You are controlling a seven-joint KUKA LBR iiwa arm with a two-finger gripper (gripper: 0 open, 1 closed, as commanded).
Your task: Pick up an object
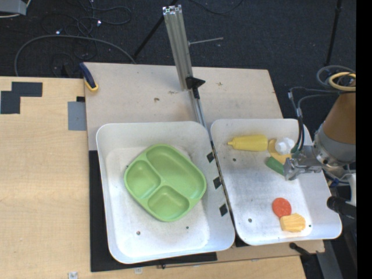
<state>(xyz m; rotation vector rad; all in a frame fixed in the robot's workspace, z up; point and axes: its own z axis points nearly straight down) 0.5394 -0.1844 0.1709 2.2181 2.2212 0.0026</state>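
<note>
Bins sit side by side on the bench: the left bin (110, 225) holds a green divided plate (165, 182), lying flat near its middle, and the right bin (256, 214) holds several small objects. Along that bin's far edge lies a yellow bottle-shaped item (249, 143), on its side, with a small white piece (285, 145) just to its right. A green item (275, 165) lies just near of those, close to the bin's right side. At the bin's near right corner a red round piece (282, 206) lies just beside a yellow block (292, 222), apparently touching it.

From the right the arm (343, 127) reaches in, and the gripper (295, 166) is low over the right bin, right next to the green item's right end. Whether its fingers are spread or closed cannot be told from this angle, and nothing is clearly seen between them.

A metal post (179, 45) stands on the bench at the far side, between the bins.
</note>
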